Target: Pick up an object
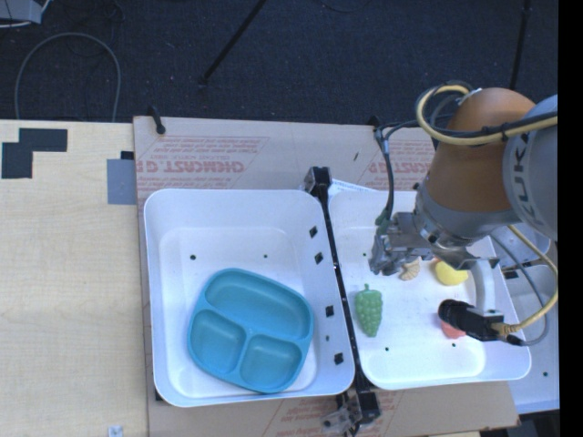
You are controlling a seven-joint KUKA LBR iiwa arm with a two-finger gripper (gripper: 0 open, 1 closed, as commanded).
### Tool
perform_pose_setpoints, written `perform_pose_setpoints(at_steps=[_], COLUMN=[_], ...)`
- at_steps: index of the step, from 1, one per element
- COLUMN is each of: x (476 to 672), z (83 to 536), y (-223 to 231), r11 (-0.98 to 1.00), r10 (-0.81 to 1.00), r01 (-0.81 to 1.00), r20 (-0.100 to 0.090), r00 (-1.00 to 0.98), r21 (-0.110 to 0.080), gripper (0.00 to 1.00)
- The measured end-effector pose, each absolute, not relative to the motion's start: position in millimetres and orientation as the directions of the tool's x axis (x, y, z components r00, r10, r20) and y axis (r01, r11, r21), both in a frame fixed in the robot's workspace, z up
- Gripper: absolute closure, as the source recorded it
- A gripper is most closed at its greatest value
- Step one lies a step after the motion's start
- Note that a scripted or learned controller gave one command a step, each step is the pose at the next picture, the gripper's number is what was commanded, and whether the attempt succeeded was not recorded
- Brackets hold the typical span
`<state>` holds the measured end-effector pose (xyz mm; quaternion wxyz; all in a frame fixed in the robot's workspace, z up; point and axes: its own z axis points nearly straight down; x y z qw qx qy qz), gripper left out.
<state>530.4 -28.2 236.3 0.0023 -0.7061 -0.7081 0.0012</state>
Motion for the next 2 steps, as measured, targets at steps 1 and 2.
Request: perform_pose_setpoints(at_steps=[1, 2], x=[520.6, 516.4], z=[223.7, 232.5], y=[26.6, 72.3], r11=[0.003, 0.005], r10=[1.0, 1.0], r01=[1.0, 1.0], r20=[0.002, 0.001], r00=[-0.003, -0.005], r21=[-0.006, -0.003], gripper=[1.0, 1.0])
